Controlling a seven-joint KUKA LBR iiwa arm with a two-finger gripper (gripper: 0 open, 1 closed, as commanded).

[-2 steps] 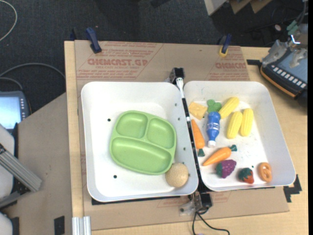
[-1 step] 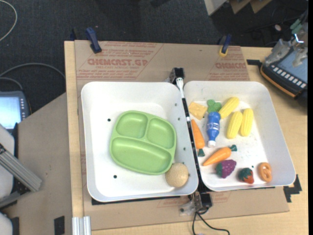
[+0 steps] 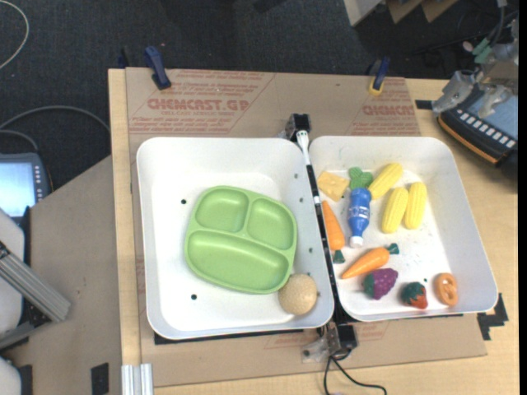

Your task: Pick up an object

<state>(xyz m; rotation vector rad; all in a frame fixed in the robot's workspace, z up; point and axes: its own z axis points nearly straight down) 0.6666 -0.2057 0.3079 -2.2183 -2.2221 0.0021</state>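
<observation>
The right bin (image 3: 461, 212) holds several toy foods: a blue bottle (image 3: 358, 214), three yellow corn cobs (image 3: 396, 206), a cheese wedge (image 3: 333, 185), two orange carrots (image 3: 365, 262), purple grapes (image 3: 380, 283), a strawberry (image 3: 414, 295) and an orange pretzel (image 3: 445, 288). One carrot (image 3: 332, 225) lies along the bin's left wall. In the left bin (image 3: 160, 220) lies a green divided plate (image 3: 240, 239), with a tan round bun (image 3: 298, 294) touching its lower right corner.
Both bins rest on a brown board (image 3: 206, 101) held by blue clamps (image 3: 156, 66) at the back. A black bracket (image 3: 300, 126) sits between the bins at the far side. Equipment (image 3: 482, 113) stands at the bench's upper right.
</observation>
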